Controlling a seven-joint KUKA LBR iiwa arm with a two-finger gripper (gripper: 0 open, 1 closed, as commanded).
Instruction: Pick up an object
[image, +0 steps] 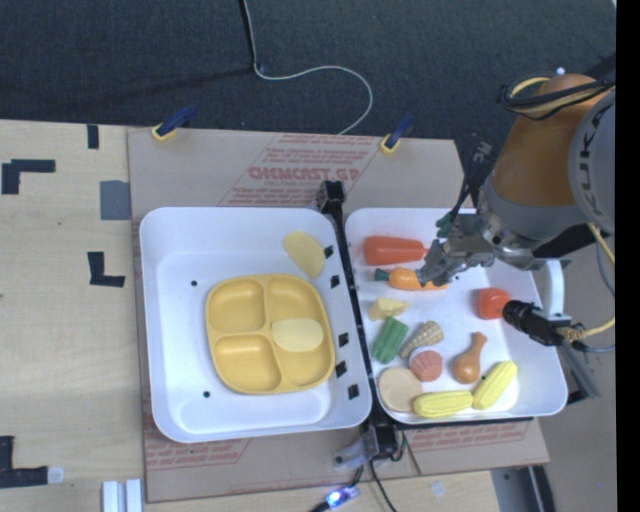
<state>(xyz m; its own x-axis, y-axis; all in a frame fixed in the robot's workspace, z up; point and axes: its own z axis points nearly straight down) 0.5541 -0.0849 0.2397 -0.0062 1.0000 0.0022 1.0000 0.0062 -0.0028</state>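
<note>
Nearest the camera, along the right bin's (545, 405) six o'clock rim, two corn cobs (470, 392), a tan disc (398, 386), a drumstick (468, 360), a shell (427, 365) and a green pod (390, 339) crowded together, leaving little open floor; the left bin (170, 300) kept bare margins around its yellow divided plate (268, 332), a pale slice (298, 334) in one compartment and a yellow piece (304, 253) at its twelve o'clock. Farther back the gripper (440, 268) sat over a small orange object (405, 280), hiding its three o'clock end; whether the fingers gripped it, I could not tell; a carrot-like piece (393, 249) lay just beyond, a red piece (491, 302) at the gripper's four o'clock, and the arm (545, 150) was cut off at the frame's edge.
</note>
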